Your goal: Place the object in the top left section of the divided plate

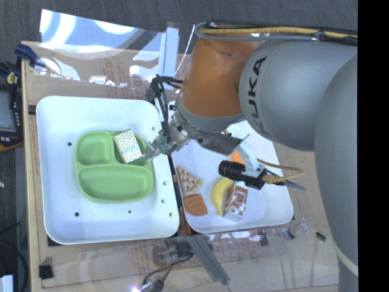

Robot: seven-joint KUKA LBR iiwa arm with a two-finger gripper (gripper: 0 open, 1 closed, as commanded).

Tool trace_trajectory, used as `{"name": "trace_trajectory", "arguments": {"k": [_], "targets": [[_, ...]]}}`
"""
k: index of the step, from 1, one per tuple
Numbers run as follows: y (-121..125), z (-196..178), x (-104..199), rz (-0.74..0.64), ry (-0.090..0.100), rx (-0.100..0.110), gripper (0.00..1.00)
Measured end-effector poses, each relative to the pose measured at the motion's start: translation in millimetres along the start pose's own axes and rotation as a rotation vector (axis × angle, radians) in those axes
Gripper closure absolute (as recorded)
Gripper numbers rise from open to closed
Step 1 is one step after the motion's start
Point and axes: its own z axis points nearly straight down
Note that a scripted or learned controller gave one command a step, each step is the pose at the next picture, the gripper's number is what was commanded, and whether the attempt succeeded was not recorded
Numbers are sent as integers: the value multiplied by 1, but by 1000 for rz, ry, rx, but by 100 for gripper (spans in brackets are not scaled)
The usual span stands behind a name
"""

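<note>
The green divided plate (115, 184) sits in the left white bin (55, 224), a little toward 9 o'clock of that bin's middle, with its two small compartments along the 12 o'clock side and the long one along 6 o'clock. The patterned block (127, 146), pale with small green and yellow marks, lies tilted in the small compartment at the plate's 1 o'clock, its 9 o'clock edge reaching the ridge that divides it from the top left section (94, 149). The gripper (157, 146) hangs at the plate's 3 o'clock rim, just beside the block; whether it is released or clenched cannot be told, nor whether it touches the block. The grey arm (292, 90) comes in from 3 o'clock, passing over the upper part of the right bin (273, 215). In that bin, near its 9 o'clock wall, lies a waffle-like wedge (188, 179) with a round brown biscuit (196, 205) just at its 6 o'clock. A banana (219, 193) lies at the biscuit's 3 o'clock, touching a white and brown piece (237, 201) on its far side. A small orange thing (237, 157) shows at 12 o'clock of the banana.
</note>
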Motion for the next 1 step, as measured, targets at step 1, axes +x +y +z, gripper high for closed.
{"name": "trace_trajectory", "arguments": {"k": [1], "targets": [[-1,28,-14,374,1,2,100]]}}
